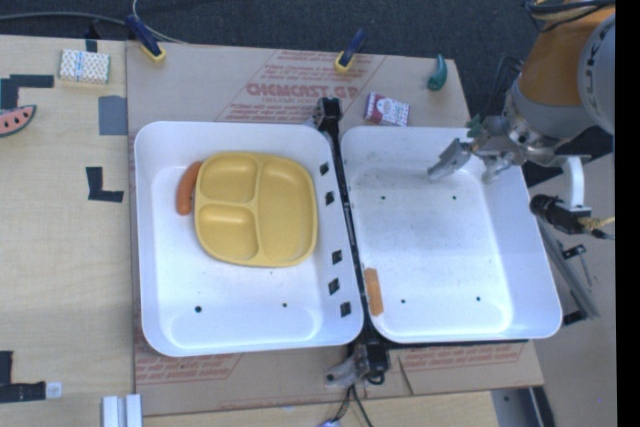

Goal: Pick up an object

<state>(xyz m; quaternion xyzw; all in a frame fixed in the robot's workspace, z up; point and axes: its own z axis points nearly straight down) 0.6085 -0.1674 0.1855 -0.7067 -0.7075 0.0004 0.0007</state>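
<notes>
Over the upper right part of the right-hand white bin, the gripper hangs at the end of the grey arm, whose orange band sits near the frame's right edge. Two pale fingers point left and downward with a visible gap between them, so the jaws stand apart, and nothing lies between them.

At the lower left corner of that same bin, an orange carrot-like piece lies against the wall next to the divider, well apart from the gripper.

Left of the divider, the other white bin holds a yellow sectioned plate in its upper middle. An orange sausage-shaped piece lies touching the plate's left rim, partly tucked under it.

Above the bins, on the cardboard sheet, a small red and white packet rests near the right bin's upper edge.
</notes>
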